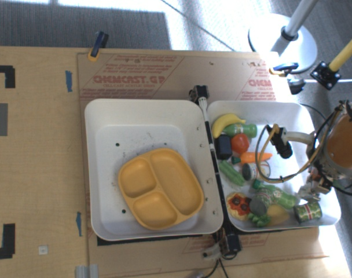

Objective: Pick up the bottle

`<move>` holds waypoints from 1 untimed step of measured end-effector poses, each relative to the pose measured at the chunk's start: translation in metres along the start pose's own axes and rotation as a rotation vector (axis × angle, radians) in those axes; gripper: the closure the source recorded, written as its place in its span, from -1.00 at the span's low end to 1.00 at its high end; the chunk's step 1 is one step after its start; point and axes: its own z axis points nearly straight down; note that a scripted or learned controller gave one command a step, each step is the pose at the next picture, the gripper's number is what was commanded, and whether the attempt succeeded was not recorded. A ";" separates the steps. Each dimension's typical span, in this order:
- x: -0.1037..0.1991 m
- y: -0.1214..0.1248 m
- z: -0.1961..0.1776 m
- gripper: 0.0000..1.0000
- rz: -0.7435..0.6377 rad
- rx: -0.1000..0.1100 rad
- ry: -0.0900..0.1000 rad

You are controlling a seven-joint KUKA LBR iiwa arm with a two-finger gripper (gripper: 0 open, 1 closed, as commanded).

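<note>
Two shallow white bins (106,117) were shown, the green plastic bottle (275,194) lying among crowded toys beside the gripper (314,185), whose grip state could not be told.

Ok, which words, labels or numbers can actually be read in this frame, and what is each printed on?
"CHEMCAST GP": red print, upside down, on the brown cardboard sheet behind the left white plastic bin.
Second red print on that sheet near the right white bin: partly cut off, washed out, unreadable.
Label on the small green can: too small to read.
</note>
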 end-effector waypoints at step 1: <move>0.006 0.007 0.001 1.00 -0.239 -0.004 -0.003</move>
